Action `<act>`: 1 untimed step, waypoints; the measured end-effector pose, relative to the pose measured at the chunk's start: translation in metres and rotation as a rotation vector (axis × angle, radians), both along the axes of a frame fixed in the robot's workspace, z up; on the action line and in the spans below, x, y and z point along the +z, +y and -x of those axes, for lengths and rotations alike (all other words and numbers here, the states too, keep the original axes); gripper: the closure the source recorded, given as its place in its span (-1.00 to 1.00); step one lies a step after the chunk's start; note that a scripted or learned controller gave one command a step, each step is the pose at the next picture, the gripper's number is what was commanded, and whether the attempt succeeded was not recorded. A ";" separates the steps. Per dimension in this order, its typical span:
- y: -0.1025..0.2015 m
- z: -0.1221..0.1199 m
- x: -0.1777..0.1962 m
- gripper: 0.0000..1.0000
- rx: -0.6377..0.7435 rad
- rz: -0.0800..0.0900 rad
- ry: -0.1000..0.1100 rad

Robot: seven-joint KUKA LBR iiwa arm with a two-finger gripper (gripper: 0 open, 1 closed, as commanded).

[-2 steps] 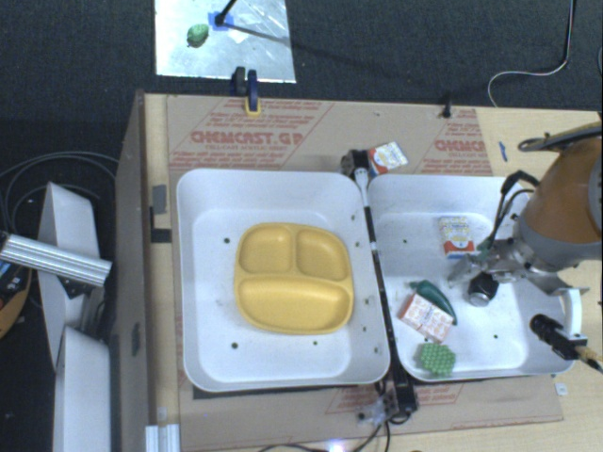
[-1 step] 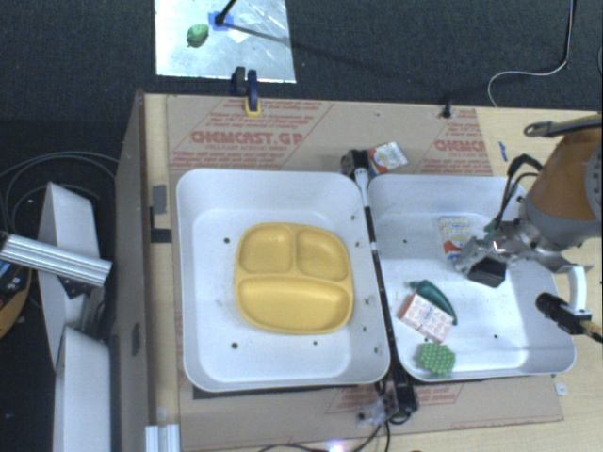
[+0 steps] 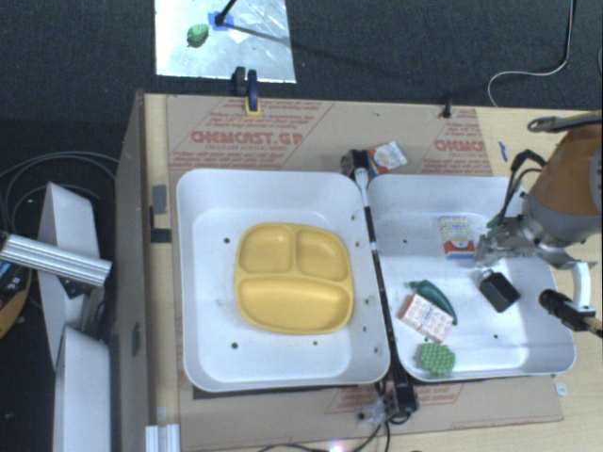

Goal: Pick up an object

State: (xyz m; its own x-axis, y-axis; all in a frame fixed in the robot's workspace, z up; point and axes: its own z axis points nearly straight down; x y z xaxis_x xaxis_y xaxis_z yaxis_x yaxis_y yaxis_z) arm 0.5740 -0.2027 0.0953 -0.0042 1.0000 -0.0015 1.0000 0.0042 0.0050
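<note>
The right bin point(image 3: 528, 347) holds several small things. A white and red packet point(image 3: 455, 234) lies near its back. A dark green pepper-shaped piece point(image 3: 434, 298) rests by a red and white packet point(image 3: 425, 316), with a green bumpy piece point(image 3: 435, 358) at the front wall. A small black block point(image 3: 498, 290) lies further right. My gripper point(image 3: 502, 250) reaches in from the right and hangs low over the bin, between the white and red packet and the black block. Nothing shows in its grasp.
The left bin point(image 3: 207, 252) carries a yellow divided plate point(image 3: 292, 277). A small printed packet point(image 3: 387, 156) lies on the cardboard behind the bins. The arm's orange band point(image 3: 569, 179) stands over the right bin's far right side. Cables run along the bench's right edge.
</note>
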 end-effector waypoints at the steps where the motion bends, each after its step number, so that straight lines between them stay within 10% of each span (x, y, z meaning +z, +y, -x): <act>1: 0.000 0.000 0.000 -1.00 0.000 0.000 0.000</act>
State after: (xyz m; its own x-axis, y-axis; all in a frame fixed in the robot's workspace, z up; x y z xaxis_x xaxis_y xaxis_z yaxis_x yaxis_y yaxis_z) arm 0.5739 -0.2027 0.0952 -0.0038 1.0000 -0.0012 1.0000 0.0038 0.0049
